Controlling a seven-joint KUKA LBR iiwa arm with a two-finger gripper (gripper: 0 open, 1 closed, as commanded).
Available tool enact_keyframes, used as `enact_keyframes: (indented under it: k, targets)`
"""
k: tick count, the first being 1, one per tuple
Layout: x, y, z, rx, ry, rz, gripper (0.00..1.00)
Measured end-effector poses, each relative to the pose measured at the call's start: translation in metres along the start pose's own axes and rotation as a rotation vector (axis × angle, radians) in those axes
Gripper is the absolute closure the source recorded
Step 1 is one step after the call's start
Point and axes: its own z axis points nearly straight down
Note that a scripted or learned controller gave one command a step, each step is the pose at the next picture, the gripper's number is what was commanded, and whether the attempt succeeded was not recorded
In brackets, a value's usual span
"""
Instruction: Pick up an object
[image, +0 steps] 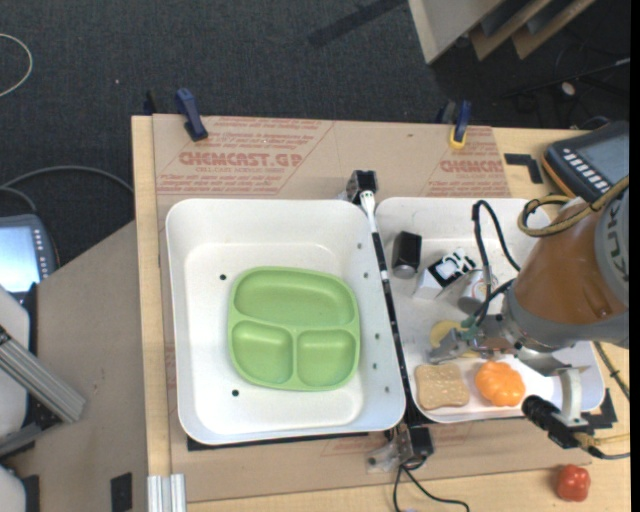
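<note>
Nearest, on the bare bench at the right front corner: a small red thing (572, 482), outside both bins. Just behind, along the front wall of the right bin (432, 412): a tan slice of bread (442, 385) lying flat, and just beside it on the right an orange fruit (498, 383), nearly touching. Above those two, hanging low over the middle of the right bin: the claw (462, 335), reached in from the right on the grey arm (560, 290) with its orange band. Cannot tell whether wide or narrow, hidden by the wrist and cabling; nothing seen held in it. Right under its left side, partly covered: a yellow piece (446, 328). Further back in the same bin: a black-and-white thing (452, 268), and left of it, close to the dividing wall, a black cup (406, 252). Over in the left bin (190, 300): a green divided plate (294, 328), centred and flat. Beyond both bins: a brown board (250, 150) with red lettering, pinned at the far edge by a blue clamp (190, 113) on the left and a yellow one (460, 124) on the right.
</note>
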Motion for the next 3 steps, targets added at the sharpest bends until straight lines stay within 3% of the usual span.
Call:
enact_keyframes:
  k: [1,3]
  targets:
    - [0.001,0.004,-0.016,-0.010,-0.003,-0.004,1.00]
    - [0.001,0.004,-0.035,-0.014,-0.004,-0.001,1.00]
